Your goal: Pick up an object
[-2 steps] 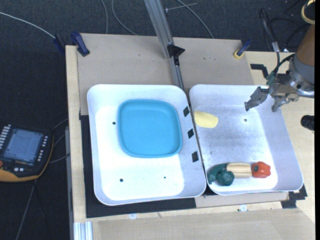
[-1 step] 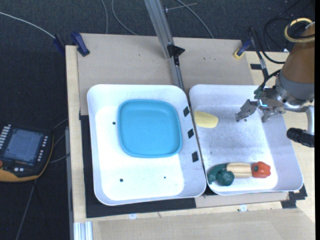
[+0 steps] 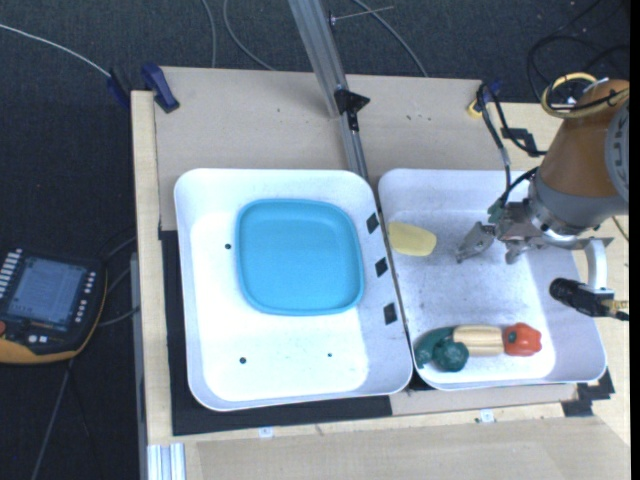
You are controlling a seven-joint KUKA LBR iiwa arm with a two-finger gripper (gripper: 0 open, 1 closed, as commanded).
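The right bin [image 3: 560,368] has bare floor through its middle. Obstacles sit at the edges: a pale yellow piece [image 3: 412,239] at 10 o'clock, and along the 6 o'clock wall a row of green lump [image 3: 441,351], tan block [image 3: 479,340] and red piece [image 3: 521,339], touching. The left bin [image 3: 200,268] is mostly taken by a blue plate [image 3: 300,256]; free strips remain at 6 and 9 o'clock.

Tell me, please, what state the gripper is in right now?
Gripper: open, holding nothing, above the right bin.
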